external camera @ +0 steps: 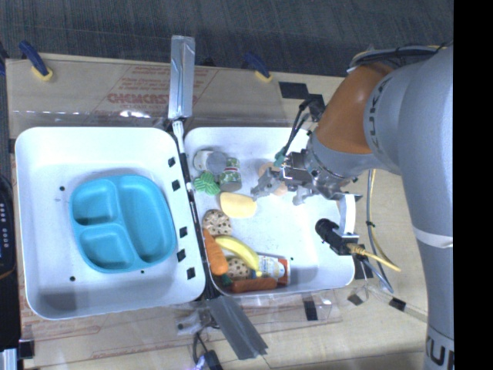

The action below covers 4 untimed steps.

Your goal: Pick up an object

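My gripper (282, 190) hangs over the middle of the right bin (308, 141), its two fingers spread apart with nothing clearly between them. Just to its left lies a pale yellow egg-shaped object (238, 204). Further left are a grey can (208, 160), a small green-labelled tin (230, 177) and a green leafy toy (205, 182). Along the bin's front-left side lie a cookie (217, 223), a banana (237, 250), a carrot (216, 257), a small bottle (273, 267) and a red-brown sausage-like piece (253, 285).
The left bin (38, 153) holds a blue divided tray (123, 222). A metal divider bar (181, 79) stands between the bins at the back. The grey arm with its orange band (350, 114) reaches over the right bin's right side, and a black fitting (331, 236) sits below it.
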Available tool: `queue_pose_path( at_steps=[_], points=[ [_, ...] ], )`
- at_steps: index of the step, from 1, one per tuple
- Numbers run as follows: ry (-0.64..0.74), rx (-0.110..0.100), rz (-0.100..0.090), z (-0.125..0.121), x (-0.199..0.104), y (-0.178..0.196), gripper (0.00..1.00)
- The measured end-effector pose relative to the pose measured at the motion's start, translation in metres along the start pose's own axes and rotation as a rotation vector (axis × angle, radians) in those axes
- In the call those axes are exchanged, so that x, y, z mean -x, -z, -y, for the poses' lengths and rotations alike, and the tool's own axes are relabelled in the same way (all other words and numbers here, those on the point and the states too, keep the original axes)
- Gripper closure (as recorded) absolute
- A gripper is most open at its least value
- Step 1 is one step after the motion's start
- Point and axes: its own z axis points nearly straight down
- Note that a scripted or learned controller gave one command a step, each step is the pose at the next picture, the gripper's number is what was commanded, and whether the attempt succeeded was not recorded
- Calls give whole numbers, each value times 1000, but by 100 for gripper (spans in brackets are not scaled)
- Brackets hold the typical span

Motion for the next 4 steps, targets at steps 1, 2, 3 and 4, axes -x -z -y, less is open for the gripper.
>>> queue_pose_path(
  at_steps=[1, 2, 3, 4],
  points=[
    [184, 9, -2, -16, -14, -81, 0],
    [187, 6, -2, -15, -14, -72, 100],
    [188, 6, -1, -15, -14, -72, 0],
    [170, 8, 0, 14, 1, -82, 0]
  ],
)
